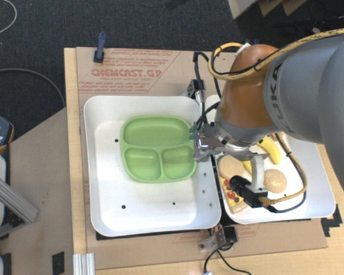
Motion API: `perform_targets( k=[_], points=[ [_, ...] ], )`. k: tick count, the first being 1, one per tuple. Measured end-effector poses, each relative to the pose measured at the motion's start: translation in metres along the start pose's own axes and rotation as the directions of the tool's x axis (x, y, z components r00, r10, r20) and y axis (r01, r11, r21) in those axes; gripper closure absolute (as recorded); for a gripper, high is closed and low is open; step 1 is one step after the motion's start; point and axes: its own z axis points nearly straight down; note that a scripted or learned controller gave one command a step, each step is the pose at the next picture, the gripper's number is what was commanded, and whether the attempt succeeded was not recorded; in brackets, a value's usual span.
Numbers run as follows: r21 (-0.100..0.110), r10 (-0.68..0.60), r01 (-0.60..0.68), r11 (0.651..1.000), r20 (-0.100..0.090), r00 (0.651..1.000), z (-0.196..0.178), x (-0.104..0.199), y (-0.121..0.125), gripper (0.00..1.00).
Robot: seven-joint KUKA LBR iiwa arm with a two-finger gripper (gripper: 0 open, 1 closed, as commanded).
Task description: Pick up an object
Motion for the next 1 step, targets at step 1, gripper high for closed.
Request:
perform_targets(
  k=[1],
  points=[
    [-0.024,0.010,-0.010,1.000,0.002,1.000,-0.1550,0.0074,0.0175,1.00]
  ],
)
